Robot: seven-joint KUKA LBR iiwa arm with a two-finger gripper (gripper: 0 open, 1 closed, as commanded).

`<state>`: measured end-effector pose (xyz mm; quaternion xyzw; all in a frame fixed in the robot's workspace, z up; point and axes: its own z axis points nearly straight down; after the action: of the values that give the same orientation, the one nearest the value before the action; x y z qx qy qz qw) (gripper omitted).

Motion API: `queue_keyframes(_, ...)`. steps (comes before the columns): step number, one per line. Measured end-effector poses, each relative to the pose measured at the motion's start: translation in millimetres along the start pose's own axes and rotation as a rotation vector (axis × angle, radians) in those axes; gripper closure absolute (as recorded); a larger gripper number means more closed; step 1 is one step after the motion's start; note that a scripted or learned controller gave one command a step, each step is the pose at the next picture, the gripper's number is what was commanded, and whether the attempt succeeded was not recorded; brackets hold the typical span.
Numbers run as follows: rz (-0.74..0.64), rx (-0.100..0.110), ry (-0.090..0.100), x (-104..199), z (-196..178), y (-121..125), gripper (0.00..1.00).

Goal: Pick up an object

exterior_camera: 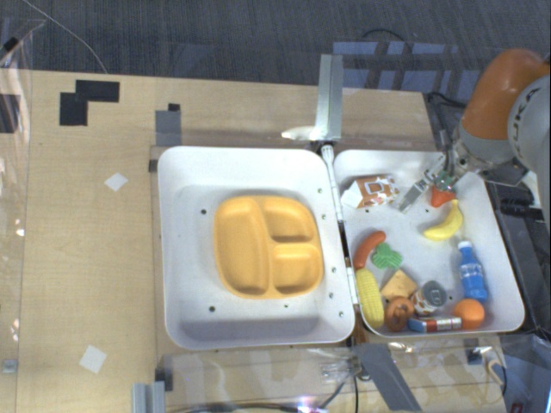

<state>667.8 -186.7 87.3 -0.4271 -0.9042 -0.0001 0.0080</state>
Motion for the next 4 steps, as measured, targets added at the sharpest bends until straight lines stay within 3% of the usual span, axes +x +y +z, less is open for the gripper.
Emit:
queue_keyframes(1, 0.135, -0.017, -0.022, 21.8, -51.7, 20.0, 0.0)
queue_keyframes(2, 0.476, -0.014, -0.015, 40.8, -39.9, 20.4, 0.0)
queue_keyframes(3, 0.43, -0.013, -0.015, 80.2, -22.4, 8.7, 0.0)
queue_keyframes(4, 0.532, -0.02, -0.014, 35.2, -15.5, -50.3, 0.0)
